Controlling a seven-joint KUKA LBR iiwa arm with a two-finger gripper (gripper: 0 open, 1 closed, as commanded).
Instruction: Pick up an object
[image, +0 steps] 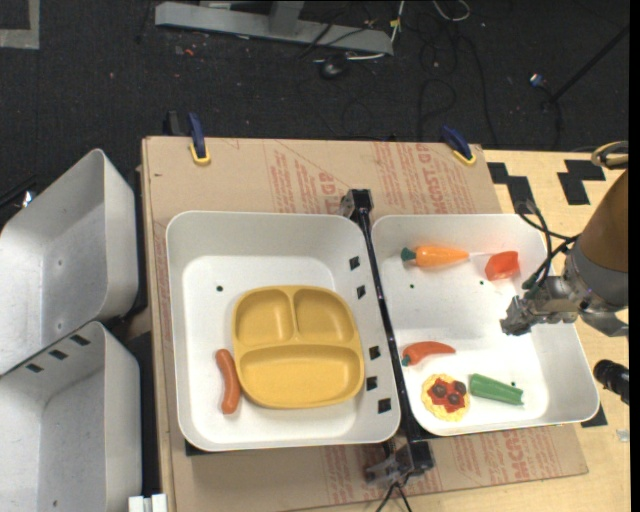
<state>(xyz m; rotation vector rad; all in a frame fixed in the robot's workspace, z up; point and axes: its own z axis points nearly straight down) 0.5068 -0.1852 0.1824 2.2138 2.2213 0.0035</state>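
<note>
On cardboard-topped bench (300, 170), dark floor (100, 70) behind, tool (522, 318) aperture unreadable, over right bin (570, 385).

The arm (610, 240) is cut off by the picture's right edge, leaving just its wrist part over the right bin's (570, 400) right rim. The gripper (522, 318) is too small and dark to tell how its fingers stand. The spare white bins (60, 300) run off the left edge

Red printed lettering on the cardboard sheet (300, 170) under the bins, upside down and too blurred to read
</note>
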